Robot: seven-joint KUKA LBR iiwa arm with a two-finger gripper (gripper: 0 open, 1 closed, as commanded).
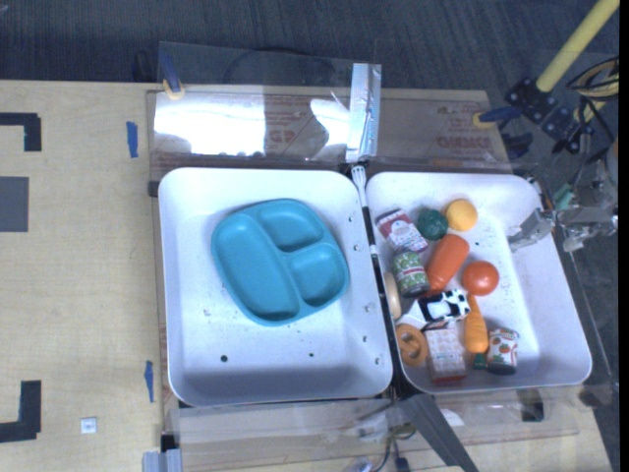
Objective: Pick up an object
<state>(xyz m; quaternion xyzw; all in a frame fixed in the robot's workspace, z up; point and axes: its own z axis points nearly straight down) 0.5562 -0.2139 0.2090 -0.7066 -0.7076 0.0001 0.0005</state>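
Toy foods [444, 293] crowd the right bin [550, 303]; fingers [536, 226] at its rim, grip perhaps empty, unclear.

Labels on the small packets [444, 352] too small to read
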